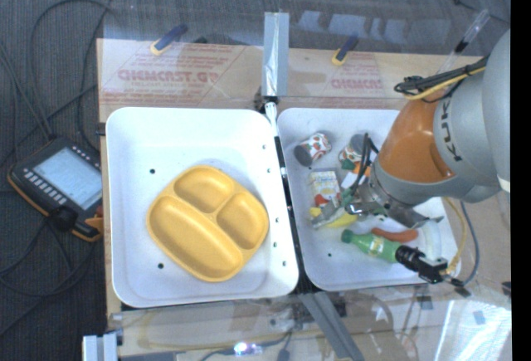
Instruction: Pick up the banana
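The banana point(334, 222) is a thin yellow strip lying in the middle of the right bin point(325, 275), partly hidden under the gripper. My gripper point(358, 203) hangs low over the right bin, just above and to the right of the banana's visible end. The grey and orange arm point(419, 160) covers the bin's right half.
Around the banana lie a small carton point(323, 185), a tipped cup point(313, 148), a can point(351, 156), a green bottle point(372, 246) and a red pepper point(398, 232). The left bin point(141, 131) holds a yellow divided plate point(208, 221). A tablet point(60, 177) sits off the bench at left.
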Motion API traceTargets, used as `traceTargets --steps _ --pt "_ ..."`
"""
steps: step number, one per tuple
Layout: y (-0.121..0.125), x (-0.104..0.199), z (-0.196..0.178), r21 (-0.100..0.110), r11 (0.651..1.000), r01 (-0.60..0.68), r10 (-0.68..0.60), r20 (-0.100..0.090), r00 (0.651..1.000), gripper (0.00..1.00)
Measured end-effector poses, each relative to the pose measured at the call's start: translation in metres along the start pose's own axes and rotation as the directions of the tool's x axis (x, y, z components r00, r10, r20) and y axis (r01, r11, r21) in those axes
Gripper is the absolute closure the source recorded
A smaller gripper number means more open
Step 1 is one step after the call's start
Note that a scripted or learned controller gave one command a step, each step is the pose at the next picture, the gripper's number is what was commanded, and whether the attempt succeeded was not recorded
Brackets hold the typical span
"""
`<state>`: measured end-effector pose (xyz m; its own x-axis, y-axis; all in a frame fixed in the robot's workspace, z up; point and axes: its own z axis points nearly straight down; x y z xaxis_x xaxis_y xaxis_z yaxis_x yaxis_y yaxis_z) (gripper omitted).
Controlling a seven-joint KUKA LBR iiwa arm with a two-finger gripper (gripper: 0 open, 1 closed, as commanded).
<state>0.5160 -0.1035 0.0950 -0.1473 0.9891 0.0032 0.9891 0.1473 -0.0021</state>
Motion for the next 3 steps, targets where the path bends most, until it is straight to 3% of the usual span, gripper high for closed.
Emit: traceTargets --steps 1,2,3 --pt "0.009 0.012 -0.086 0.005 0.999 0.050 -0.050 0.003 0.999 1.00" --pt "-0.021 -0.012 -0.129 0.004 0.933 0.360 -0.360 0.003 0.933 1.00" --pt "-0.002 -0.011 -0.137 0.002 0.942 0.335 -0.335 0.002 0.942 1.00"
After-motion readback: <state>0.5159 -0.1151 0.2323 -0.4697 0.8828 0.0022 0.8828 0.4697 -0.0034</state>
